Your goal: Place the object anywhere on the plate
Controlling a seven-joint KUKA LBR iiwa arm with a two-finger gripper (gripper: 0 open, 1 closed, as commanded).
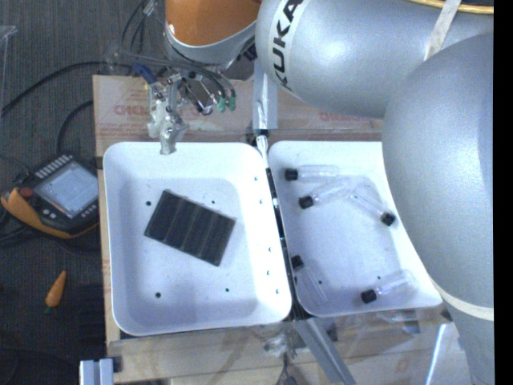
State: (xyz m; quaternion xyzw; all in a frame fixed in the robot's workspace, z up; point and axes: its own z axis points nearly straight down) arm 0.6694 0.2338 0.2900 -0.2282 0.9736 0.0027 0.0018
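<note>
Landmark: left bin [120, 239], white, smooth plastic, shallow, rounded corners. Left of it, a handheld pendant [60, 195] with screen and orange casing. Inside it, one dark ribbed rectangular plate [190, 227], tilted, flat on the floor. Above its back rim, the metal pincer [167, 127]; spread or pressed together, cannot tell. Right of it, second bin [417, 295] with five clear tubes [345, 195], black caps.

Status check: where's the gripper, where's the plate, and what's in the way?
Gripper above left bin's far rim. Dark ridged plate flat in that bin. Clear black-capped tubes in right bin. Nothing on the plate.
</note>
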